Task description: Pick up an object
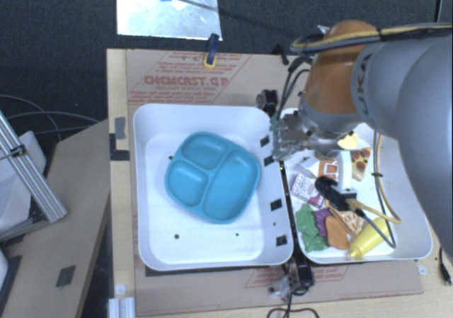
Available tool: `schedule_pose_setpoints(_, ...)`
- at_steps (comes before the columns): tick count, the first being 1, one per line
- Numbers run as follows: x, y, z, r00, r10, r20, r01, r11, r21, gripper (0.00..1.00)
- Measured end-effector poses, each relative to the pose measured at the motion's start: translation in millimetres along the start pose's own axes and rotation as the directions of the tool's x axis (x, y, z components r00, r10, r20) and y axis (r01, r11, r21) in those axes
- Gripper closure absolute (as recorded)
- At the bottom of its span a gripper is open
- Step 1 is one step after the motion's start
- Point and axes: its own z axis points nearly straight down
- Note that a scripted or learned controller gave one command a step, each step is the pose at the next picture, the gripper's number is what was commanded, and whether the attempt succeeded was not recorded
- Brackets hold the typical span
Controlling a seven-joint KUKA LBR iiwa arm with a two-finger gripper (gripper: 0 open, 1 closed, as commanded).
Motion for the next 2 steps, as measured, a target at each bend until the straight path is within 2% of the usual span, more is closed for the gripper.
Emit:
schedule_pose_setpoints(1, -35.3, -10.8, 12.0, 1.0, 0.012, 0.002, -0.012, 1.0, 0.004, 1.0)
schedule_pose_setpoints(2, -37.9, -32.0, -22.2, 1.0, 0.01, 0.0, -0.01, 1.0, 0.0, 1.0)
